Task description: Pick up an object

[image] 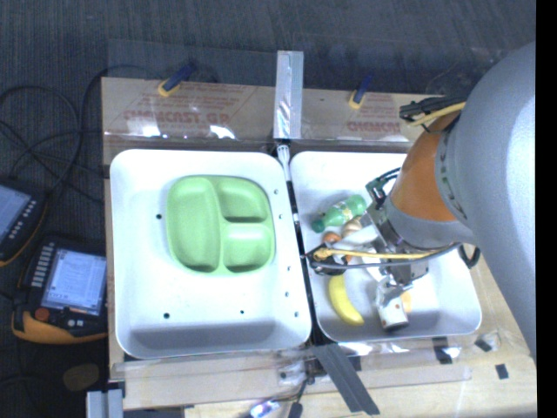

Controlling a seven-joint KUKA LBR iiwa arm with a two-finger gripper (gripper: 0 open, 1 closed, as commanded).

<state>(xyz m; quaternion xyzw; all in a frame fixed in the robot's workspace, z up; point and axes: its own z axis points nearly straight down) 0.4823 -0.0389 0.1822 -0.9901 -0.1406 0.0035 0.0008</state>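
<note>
Risk: gripper (393, 307) sits low in right bin (461, 316) near its front edge, just beside banana (344, 301), w/ green bottle (341, 211) further back, so it may close on nothing; finger state — can't tell.

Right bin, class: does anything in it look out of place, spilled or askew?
Nothing looks spilled or damaged. The right bin holds a loose jumble: a banana near the front, a green bottle lying on its side behind it. The gripper is low in the bin beside the banana.
</note>
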